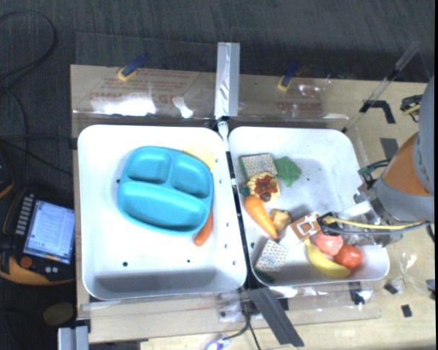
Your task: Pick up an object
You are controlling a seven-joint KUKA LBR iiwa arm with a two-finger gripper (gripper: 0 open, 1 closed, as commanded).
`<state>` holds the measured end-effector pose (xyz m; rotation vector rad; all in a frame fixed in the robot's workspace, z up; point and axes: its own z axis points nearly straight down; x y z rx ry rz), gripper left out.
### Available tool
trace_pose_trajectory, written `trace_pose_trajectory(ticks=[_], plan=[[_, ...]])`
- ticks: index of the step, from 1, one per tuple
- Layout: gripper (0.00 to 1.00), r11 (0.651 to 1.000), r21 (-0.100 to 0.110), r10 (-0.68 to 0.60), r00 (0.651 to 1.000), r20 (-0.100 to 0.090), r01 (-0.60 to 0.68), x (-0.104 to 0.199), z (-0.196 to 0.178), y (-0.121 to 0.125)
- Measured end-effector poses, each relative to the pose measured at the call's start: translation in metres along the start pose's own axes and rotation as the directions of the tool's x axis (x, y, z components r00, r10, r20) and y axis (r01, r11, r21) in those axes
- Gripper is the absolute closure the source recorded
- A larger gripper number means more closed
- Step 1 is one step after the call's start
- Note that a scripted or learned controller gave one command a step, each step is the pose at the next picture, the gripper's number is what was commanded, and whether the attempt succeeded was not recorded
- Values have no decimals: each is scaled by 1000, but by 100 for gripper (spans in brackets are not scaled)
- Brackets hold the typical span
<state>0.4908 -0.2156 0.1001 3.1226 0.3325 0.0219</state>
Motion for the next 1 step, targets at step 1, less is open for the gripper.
trace_pose_trajectory(ticks=[1], plan=[[100,1000,3,-3,1000,5,3,0,-8,-1]])
